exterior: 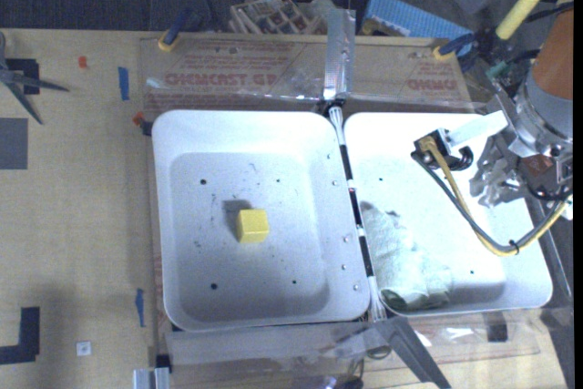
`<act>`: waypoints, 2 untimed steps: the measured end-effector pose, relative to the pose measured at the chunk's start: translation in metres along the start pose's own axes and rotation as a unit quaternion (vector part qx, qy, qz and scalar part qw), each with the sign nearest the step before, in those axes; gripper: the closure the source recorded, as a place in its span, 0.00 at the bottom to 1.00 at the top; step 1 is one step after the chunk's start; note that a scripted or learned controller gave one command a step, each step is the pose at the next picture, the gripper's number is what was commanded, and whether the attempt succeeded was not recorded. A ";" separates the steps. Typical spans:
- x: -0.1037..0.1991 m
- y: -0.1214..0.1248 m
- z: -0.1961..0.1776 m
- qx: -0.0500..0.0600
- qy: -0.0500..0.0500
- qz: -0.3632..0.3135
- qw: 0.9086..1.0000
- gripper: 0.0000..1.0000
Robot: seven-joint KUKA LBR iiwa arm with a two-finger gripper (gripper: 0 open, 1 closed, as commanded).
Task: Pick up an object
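- Since the task names no particular object, you have two candidates: a yellow block lying near the middle of the left bin, and a crumpled pale cloth in the right bin, pressed against the divider side and running toward the near corner.
- You find the gripper hanging over the far right part of the right bin, at the end of the arm that comes in from the right edge.
- You cannot tell from this view how wide its claw stands; the metal parts blur together, and nothing is seen between them.
- From the gripper, the cloth lies left and toward the near edge, within the same bin; its long axis runs roughly from far to near.
- The block lies much farther left, across the divider, well apart from the gripper.
- You would judge the cloth the nearer target, though soft and flat against the floor.
- A yellow cable loops beneath the gripper, between it and the cloth.
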State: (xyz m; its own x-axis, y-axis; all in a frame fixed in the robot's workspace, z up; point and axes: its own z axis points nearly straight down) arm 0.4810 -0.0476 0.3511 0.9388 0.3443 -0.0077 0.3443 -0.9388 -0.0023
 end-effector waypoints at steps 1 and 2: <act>-0.019 0.057 0.026 0.000 0.002 -0.094 0.996 1.00; -0.019 0.058 0.017 0.000 0.001 -0.093 0.996 1.00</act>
State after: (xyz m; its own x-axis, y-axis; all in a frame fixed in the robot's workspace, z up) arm 0.4829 -0.1087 0.3342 0.8583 0.5131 -0.0042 0.5131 -0.8583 -0.0038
